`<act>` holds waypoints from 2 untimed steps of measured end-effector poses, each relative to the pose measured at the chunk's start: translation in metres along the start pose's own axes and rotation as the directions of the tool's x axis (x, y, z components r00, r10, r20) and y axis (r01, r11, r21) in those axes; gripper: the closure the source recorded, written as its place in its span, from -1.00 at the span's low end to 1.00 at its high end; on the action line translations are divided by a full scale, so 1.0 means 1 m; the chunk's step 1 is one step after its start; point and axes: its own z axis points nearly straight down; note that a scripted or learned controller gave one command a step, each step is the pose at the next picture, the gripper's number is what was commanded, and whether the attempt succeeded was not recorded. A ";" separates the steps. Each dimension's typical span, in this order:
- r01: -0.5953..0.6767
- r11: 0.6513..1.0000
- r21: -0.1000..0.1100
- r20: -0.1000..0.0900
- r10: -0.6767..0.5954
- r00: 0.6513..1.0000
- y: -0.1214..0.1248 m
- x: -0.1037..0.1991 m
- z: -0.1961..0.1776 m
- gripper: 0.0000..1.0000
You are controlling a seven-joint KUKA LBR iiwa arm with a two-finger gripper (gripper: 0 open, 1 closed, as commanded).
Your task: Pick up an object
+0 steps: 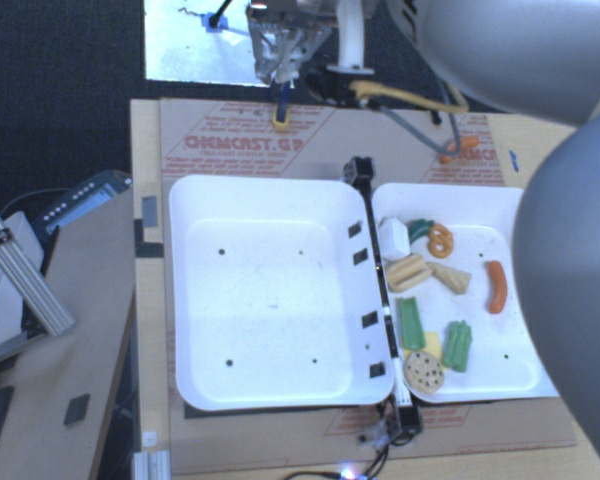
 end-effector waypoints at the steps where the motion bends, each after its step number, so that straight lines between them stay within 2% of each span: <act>1: -0.004 1.000 -0.004 -0.001 0.004 1.000 0.000 -0.010 -0.063 1.00; 2: -0.011 1.000 0.005 0.003 0.011 1.000 0.000 -0.062 -0.042 1.00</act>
